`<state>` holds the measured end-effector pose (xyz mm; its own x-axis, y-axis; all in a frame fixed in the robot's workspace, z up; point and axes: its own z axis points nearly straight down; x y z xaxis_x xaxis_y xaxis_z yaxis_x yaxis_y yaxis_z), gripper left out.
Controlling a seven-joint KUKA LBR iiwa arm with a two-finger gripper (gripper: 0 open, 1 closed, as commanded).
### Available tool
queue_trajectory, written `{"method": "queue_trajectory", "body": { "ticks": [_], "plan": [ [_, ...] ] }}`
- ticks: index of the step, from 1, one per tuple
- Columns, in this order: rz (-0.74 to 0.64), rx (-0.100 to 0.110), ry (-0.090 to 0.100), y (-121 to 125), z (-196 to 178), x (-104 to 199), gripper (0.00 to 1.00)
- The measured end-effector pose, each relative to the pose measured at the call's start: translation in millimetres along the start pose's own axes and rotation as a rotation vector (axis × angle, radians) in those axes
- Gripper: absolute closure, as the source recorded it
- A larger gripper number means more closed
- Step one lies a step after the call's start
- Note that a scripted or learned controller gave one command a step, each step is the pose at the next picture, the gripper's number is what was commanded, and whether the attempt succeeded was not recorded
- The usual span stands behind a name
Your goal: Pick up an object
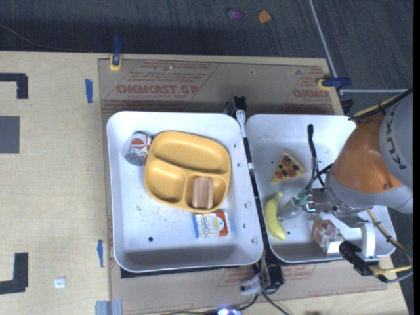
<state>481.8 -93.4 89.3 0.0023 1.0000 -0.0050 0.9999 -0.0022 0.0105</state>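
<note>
Here: pincer low in right bin, finger state cannot be told.
Adjacent: banana touching, pizza slice, small carton; left bin holds yellow tray.

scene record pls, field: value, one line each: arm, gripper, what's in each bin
arm: grey with orange band, reaching in from the right over the right bin
gripper: low in the right bin, beside the banana
right bin contents: pizza slice, banana, small brown box
left bin contents: yellow divided tray with a brown item in one compartment, can at the tray's upper left, small carton below the tray
held: nothing seen between fingers
</note>
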Motion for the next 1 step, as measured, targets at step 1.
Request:
{"method": "queue_trajectory", "body": {
  "ticks": [1],
  "plan": [
    [0.000, 0.000, 0.000, 0.0, 0.0, -0.2, 0.00]
  ]
}}
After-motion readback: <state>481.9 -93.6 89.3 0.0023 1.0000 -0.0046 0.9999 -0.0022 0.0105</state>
